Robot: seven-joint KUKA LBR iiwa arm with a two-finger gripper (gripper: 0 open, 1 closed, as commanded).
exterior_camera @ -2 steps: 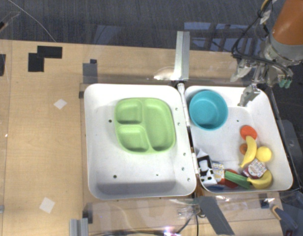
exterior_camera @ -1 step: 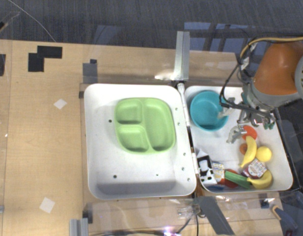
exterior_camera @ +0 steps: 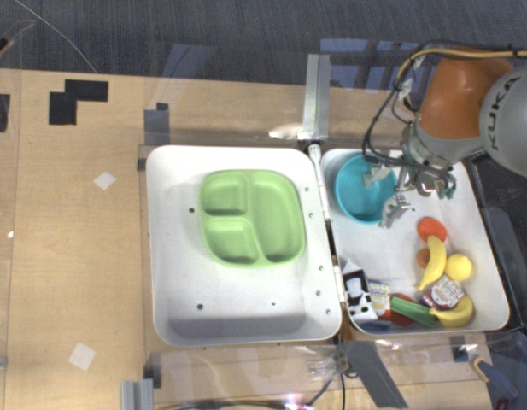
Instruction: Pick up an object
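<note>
Grey and orange, the arm [exterior_camera: 468,101] reaches in from the right over the right bin [exterior_camera: 489,229], with its gripper [exterior_camera: 398,207] hanging at the rim of a teal bowl [exterior_camera: 359,190] in that bin's far left corner. Whether its fingers are spread or pinching anything, I cannot tell. Nearer in the same bin lie a banana [exterior_camera: 430,261], a lemon [exterior_camera: 459,267] just beside it, an orange piece [exterior_camera: 431,228] above them, a second banana [exterior_camera: 455,313], a green pepper [exterior_camera: 414,312], a small pot [exterior_camera: 447,291] and a black-and-white box [exterior_camera: 356,288]. A green tray [exterior_camera: 250,217] with three compartments sits in the left bin [exterior_camera: 173,263].
</note>
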